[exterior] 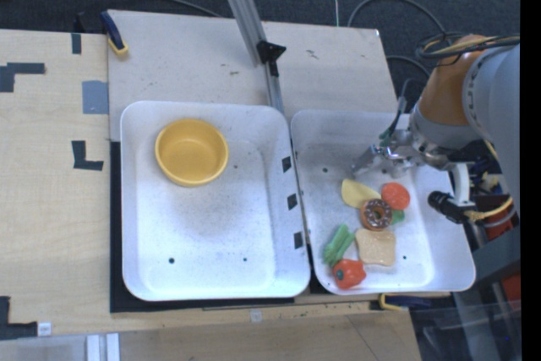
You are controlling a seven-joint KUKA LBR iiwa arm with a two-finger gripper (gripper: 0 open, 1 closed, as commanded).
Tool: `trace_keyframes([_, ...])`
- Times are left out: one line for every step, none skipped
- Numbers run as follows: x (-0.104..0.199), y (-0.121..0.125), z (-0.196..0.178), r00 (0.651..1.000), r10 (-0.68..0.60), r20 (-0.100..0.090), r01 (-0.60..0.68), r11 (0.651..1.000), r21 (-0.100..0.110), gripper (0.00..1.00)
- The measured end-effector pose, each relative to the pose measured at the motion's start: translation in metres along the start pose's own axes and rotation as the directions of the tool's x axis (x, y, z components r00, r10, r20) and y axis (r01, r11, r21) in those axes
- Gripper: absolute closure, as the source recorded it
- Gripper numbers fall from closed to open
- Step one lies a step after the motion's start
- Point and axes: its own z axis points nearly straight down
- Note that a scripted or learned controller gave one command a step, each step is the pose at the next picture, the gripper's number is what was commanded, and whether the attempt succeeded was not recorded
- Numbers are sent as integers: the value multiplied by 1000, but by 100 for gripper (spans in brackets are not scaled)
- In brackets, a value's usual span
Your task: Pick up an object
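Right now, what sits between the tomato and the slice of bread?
In the camera view, the chocolate donut lies between the tomato and the bread.

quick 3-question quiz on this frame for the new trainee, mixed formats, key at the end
1. True or false: the round yellow plastic bowl sits in the left white bin.
2. Multiple choice: which item lies nearest the gripper? A) the red toy pepper B) the yellow toy lemon C) the tan toast slice
3. Fill in: the chocolate-frosted toy doughnut lies just above the ______ in the right white bin.

Key: 1 true. 2 B: the lemon lies just below the gripper, while pepper and toast are near the bin's front edge. 3 toast slice.
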Motion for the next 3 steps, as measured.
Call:
trace_keyframes([1,0,-11,1000,-1,-1,1,1000,0,100])
trace_keyframes([-3,3,-74,1000,1,0,-1,1000,-7,100])
trace_keyframes([-6,9,-137,1000,1,1,-1,1000,-8,100])
